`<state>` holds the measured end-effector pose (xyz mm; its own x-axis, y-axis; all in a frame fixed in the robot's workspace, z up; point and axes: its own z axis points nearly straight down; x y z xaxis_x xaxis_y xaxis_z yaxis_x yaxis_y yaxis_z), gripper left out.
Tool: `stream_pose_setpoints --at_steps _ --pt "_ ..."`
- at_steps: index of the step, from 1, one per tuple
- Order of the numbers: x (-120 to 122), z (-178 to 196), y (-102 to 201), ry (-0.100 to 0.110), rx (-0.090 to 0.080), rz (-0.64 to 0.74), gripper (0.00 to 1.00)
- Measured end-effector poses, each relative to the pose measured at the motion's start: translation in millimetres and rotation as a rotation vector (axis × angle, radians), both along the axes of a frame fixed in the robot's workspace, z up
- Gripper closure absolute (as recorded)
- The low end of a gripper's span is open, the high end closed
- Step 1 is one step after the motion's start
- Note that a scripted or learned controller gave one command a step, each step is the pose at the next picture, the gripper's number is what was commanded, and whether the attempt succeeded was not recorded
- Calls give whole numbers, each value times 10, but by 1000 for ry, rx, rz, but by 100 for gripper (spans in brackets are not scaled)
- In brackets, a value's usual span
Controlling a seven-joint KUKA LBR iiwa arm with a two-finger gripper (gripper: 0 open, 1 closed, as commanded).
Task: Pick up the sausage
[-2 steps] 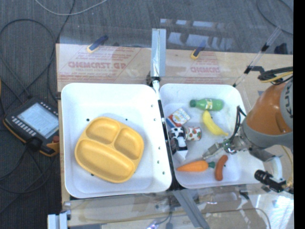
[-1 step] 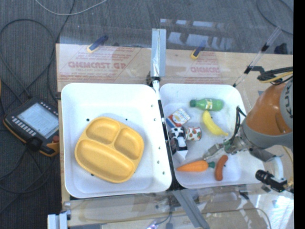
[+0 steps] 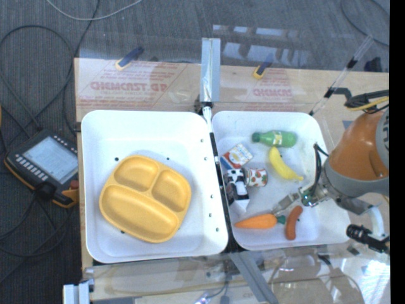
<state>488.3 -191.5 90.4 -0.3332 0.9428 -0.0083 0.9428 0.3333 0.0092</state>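
Starting at the left bin (image 3: 95,132), you had the yellow divided plate (image 3: 145,197) sitting mid-floor, no trouble there. In the right bin (image 3: 316,128) the carrot (image 3: 256,221) lay along the near edge, its green tip just beside the sausage (image 3: 292,223), which was by the near right corner. Your gripper (image 3: 292,201) hung right above it; I honestly couldn't tell its state. My worry: the carrot was so close you could've nudged or grabbed that instead.

Bright, even overhead light washes the two shallow white plastic bins (image 3: 147,122) nearly flat; glare streaks the clear sheet far above the two-finger gripper (image 3: 292,201). Slightly soft focus throughout.
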Motion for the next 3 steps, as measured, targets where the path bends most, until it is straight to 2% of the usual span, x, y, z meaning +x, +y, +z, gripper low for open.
stream_pose_setpoints --at_steps 1,2,3 --pt "25 105 13 -6 0 3 100" --pt "24 104 13 -5 0 3 0" --pt "-9 4 129 -2 -8 26 0"
